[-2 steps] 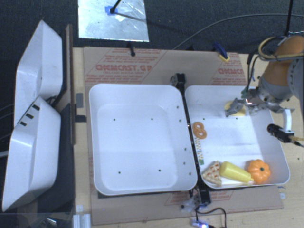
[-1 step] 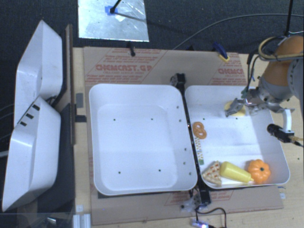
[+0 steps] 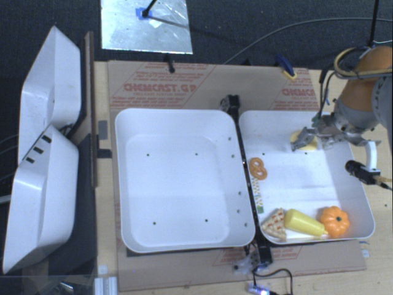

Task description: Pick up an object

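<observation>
The arm reaches into the right bin at its far side. Its jaws sit over a small yellow object; whether they are apart or together cannot be told. A pretzel, pizza slice, yellow pepper and orange pumpkin lie nearer. The left bin stands beside it on the worktop.

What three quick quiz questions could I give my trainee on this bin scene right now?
1. True or false: the orange pumpkin lies in the right bin.
2. Which item lies nearest the divider between the bins: A) pretzel B) pumpkin C) yellow pepper?
3. Fill in: the gripper is over the right bin's ____ edge.

Key: 1 true; 2 A; 3 far.
</observation>
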### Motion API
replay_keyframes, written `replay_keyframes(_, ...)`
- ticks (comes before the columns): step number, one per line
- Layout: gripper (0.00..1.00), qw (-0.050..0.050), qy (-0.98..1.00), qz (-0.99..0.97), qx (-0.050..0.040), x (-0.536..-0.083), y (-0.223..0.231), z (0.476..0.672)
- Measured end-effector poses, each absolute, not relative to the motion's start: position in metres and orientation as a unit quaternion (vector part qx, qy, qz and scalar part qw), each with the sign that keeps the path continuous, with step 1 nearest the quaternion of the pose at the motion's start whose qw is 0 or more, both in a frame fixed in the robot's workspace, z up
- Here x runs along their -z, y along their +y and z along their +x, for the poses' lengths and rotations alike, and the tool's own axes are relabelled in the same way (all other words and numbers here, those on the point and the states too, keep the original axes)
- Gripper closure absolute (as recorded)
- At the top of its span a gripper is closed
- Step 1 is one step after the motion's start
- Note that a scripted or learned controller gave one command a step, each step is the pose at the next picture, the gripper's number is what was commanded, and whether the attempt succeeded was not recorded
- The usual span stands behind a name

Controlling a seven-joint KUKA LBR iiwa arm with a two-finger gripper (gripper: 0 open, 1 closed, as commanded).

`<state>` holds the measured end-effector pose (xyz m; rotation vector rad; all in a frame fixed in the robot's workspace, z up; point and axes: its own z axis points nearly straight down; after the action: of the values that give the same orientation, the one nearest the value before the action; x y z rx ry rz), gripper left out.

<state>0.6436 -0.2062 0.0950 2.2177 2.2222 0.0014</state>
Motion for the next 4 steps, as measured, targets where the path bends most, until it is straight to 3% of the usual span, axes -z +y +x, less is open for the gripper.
replay_keyframes(4, 0.00, 0.001, 0.708, 0.706, -0.0005, -0.0950, -0.2062, 0.6436)
